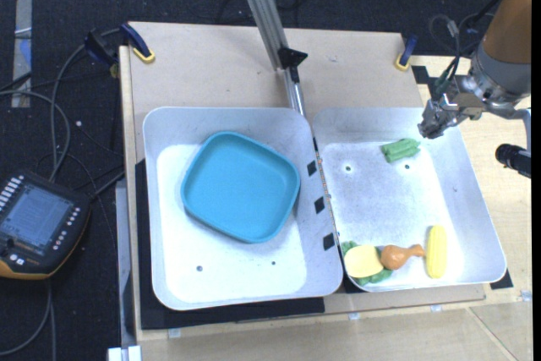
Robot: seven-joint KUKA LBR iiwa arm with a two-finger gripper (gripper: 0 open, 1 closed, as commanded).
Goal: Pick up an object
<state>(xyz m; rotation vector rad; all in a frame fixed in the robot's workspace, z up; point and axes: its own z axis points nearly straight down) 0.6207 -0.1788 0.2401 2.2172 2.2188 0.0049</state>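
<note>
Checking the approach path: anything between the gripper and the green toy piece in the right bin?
Camera view: nothing. Just bare white bin floor between the gripper and the small green toy piece, which lies just to its lower left.

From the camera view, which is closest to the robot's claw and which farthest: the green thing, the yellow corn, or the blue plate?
Measured from the gripper:
1. Green thing, right bin, far end, just beside the claw.
2. Corn, right bin, near edge.
3. Blue plate, left bin.
</note>
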